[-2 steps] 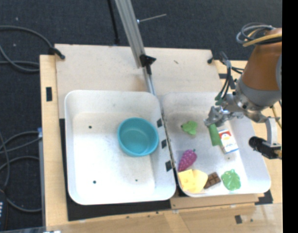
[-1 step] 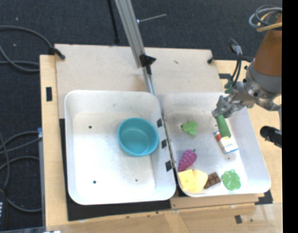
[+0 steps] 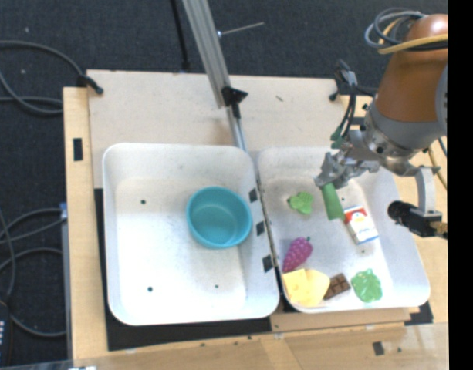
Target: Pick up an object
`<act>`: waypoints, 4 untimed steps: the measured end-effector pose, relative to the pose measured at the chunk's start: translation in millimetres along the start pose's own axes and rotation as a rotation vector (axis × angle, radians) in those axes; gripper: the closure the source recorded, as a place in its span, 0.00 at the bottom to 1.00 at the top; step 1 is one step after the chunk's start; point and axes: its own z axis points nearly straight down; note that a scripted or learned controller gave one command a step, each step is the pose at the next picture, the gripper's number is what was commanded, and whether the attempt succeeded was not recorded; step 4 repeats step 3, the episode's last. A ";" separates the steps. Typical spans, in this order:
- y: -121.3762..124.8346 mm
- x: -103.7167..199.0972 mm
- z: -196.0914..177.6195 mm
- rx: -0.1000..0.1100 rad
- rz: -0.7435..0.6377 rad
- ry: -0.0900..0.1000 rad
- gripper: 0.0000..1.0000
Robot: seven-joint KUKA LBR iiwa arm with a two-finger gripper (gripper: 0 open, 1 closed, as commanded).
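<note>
Over the right bin (image 3: 398,280), the gripper (image 3: 329,182) is pinching a green stick-shaped object (image 3: 331,202) at its upper end.

Hanging from between the fingers, the green stick-shaped object is pointing down toward the bin's floor, near the middle of the right bin and closer to its far edge. A small light-green piece (image 3: 301,203) is lying just to the left of it, and a white and red carton (image 3: 360,224) is lying just to its right. Purple grapes (image 3: 298,251), a yellow wedge (image 3: 305,287), a brown piece (image 3: 338,286) and a green leafy toy (image 3: 366,285) are sitting along the near edge. A blue bowl (image 3: 218,217) is resting in the middle of the left bin (image 3: 128,284).
</note>
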 end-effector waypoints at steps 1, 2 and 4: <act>1.6 45.1 21.2 0.001 0.000 0.000 1.00; 0.9 92.2 19.8 0.001 0.000 0.000 1.00; -2.8 144.1 23.4 0.002 -0.004 0.001 1.00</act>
